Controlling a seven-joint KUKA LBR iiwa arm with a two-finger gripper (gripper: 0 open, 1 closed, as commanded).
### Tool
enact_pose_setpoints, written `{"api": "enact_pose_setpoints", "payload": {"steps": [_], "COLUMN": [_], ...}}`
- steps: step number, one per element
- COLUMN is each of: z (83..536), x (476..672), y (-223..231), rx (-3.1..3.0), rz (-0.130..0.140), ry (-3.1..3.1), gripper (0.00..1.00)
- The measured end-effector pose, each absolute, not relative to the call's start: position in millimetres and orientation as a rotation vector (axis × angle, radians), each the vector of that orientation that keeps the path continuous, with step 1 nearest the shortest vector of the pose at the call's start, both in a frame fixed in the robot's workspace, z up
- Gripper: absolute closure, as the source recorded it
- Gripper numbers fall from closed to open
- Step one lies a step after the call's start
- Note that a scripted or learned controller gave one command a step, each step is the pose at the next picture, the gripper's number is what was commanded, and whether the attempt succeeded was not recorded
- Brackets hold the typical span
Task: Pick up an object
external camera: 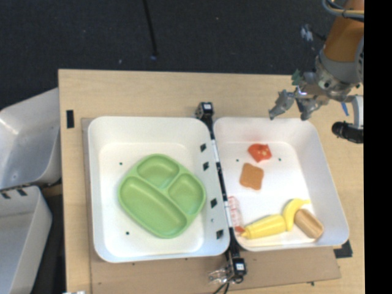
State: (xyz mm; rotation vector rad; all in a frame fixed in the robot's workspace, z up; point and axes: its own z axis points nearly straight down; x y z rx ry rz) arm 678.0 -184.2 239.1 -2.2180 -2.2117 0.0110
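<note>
Tool [293, 107] spread wide, grasping nothing, poised over right bin's [318, 141] far rim. Below it: tomato [260, 152], cookie [251, 176]; farther, banana [272, 223], bun [308, 223].

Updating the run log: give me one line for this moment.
hand: open, above right bin's far rim, holding nothing | right white bin: red piece, brown piece, yellow banana | left bin: green divided plate

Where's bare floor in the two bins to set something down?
Right bin: bare along the far wall, behind the red piece, and down the right side beside the brown piece. Its near edge is crowded: yellow banana, tan roll. Left bin: the green tray takes the middle, leaving bare margins, widest at the far-left corner.
</note>
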Motion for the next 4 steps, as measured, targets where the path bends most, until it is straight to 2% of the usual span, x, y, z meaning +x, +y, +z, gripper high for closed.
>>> {"api": "enact_pose_setpoints", "payload": {"steps": [1,4], "z": [248.1,99.3], "x": [680.6,678.5], "y": [-183.8,-197.6], "rx": [-2.223,-2.225], "rz": [0.0,0.004], "ry": [-2.224,-2.22], "gripper": [0.0,0.0]}}
